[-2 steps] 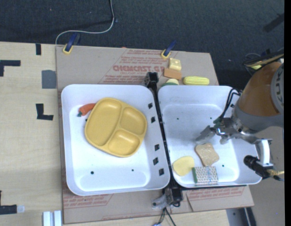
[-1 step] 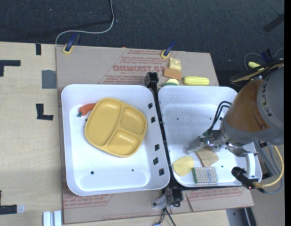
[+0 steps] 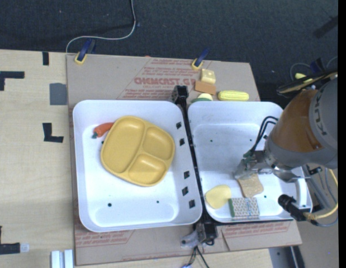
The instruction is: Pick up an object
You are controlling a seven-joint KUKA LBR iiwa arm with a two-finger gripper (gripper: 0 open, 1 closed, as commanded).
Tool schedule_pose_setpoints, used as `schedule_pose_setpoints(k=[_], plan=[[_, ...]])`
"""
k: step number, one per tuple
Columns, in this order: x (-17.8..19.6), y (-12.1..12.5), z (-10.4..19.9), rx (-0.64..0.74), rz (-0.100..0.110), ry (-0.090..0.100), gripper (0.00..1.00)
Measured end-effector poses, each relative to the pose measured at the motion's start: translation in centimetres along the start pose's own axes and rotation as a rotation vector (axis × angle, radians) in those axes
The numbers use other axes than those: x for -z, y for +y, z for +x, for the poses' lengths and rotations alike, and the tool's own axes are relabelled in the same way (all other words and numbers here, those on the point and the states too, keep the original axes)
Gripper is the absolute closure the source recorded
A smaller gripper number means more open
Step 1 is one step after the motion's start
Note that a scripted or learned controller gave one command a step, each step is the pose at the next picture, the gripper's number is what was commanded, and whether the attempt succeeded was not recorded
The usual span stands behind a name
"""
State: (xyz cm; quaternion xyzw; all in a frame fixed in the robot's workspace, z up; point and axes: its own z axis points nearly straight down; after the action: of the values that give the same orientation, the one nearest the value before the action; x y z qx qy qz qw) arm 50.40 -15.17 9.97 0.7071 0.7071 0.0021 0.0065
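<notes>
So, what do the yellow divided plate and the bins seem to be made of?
The yellow divided plate looks like moulded plastic with a matte finish: uniform colour, soft rounded compartment ridges, no glare. The two white bins also seem plastic, slightly glossy, with smooth rounded corners and thin rims; coated metal cannot be ruled out.

Both white bins [image 3: 89, 166] are looking like smooth, slightly glossy plastic. The yellow divided plate [image 3: 138, 150] is showing a smooth matt plastic finish. Under the bins, brown cardboard [image 3: 156, 77] is lying flat and matt, printed in red. The bench [image 3: 27, 149] is showing pale, matt wood grain.
</notes>
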Motion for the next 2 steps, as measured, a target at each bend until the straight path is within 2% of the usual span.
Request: schedule_pose_setpoints(k=[1, 2], plan=[[8.01, -0.58, -2.5, -0.001, 0.008, 0.003, 1.0], [7.54, -0.65, -2.34, 0.0, 0.013, 0.006, 0.0]])
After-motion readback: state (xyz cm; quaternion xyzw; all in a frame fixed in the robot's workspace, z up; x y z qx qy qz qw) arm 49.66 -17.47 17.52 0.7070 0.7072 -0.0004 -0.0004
